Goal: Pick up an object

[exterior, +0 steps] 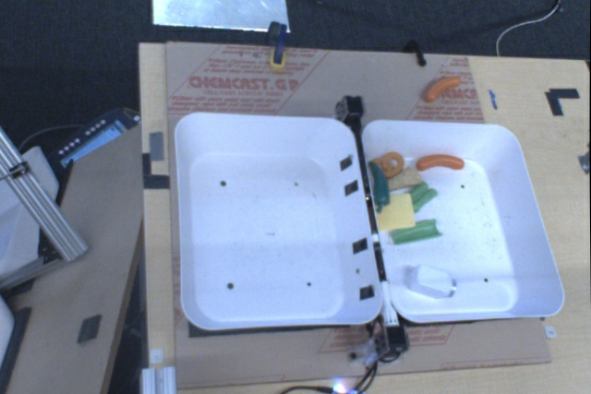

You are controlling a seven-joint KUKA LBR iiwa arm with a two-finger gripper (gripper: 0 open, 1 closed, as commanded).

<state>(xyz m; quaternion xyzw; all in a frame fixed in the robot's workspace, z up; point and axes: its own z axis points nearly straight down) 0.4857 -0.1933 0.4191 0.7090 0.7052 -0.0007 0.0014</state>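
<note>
Blending into right bin [531, 198]: pale object [431, 281]

White object [430, 280] in right bin [531, 198]: shape indistinct against the white floor. Dark green piece [379, 183] partly behind the bins' divider. Table [572, 134] cut off at right.

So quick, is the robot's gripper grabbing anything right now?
Gripper: cannot be told from this camera view; the toys sit loose in the right white bin.
</note>
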